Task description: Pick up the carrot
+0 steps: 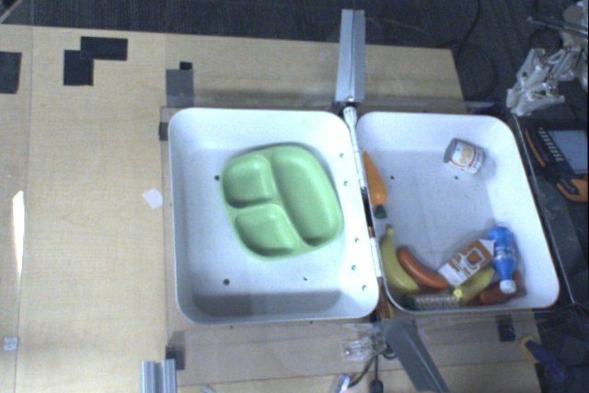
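Observation:
The carrot (372, 179) is a small orange piece with a green end. It lies along the left wall of the right bin (515, 163), just past the divider between the bins. My gripper (541, 78) is a pale grey metal shape beyond the right bin's far right corner, outside the bin and well away from the carrot. Nothing shows between its parts.
A green divided plate (281, 200) sits in the left bin (193, 225). The right bin also holds a small can (465, 156), a banana (394, 259), a sausage (421, 270), a carton (467, 260) and a blue bottle (502, 253), crowded at its near edge. Cables lie on the floor beyond.

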`<act>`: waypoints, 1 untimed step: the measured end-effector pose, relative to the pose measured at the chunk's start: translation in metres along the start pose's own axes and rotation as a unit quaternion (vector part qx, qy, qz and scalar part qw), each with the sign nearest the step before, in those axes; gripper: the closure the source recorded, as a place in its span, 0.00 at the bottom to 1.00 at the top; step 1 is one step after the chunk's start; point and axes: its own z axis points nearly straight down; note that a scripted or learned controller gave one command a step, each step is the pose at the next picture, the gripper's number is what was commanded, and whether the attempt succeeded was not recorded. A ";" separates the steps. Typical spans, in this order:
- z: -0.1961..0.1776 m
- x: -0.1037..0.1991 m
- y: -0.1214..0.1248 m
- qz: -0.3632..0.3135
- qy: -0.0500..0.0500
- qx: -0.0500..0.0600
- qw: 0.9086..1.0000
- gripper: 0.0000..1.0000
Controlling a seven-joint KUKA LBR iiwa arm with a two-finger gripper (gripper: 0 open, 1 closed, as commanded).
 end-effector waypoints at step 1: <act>0.037 -0.020 -0.001 -0.009 0.001 -0.001 1.000 1.00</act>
